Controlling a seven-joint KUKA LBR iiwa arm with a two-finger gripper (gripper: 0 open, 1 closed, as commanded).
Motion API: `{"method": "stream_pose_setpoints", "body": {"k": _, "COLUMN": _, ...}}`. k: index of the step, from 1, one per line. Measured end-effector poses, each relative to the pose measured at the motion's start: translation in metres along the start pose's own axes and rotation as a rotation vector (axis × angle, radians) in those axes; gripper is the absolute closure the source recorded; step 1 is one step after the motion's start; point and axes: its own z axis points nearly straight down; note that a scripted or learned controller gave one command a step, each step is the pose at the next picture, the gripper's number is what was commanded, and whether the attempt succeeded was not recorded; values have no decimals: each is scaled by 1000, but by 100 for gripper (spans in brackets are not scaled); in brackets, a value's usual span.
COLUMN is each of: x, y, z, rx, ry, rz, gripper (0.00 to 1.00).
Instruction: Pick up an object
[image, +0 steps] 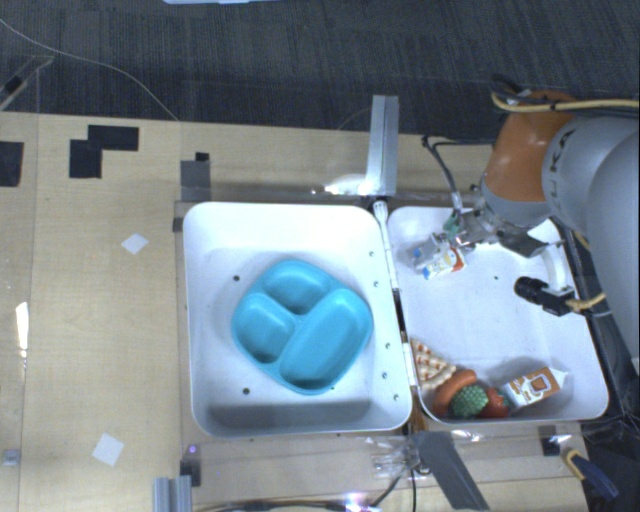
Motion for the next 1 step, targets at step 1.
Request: {"method": "stream_pose_setpoints", "body": {"k": 1, "x": 76, "y": 13, "z": -87, "rx": 7, "ry": 4, "rz": -83, "gripper": 100}}
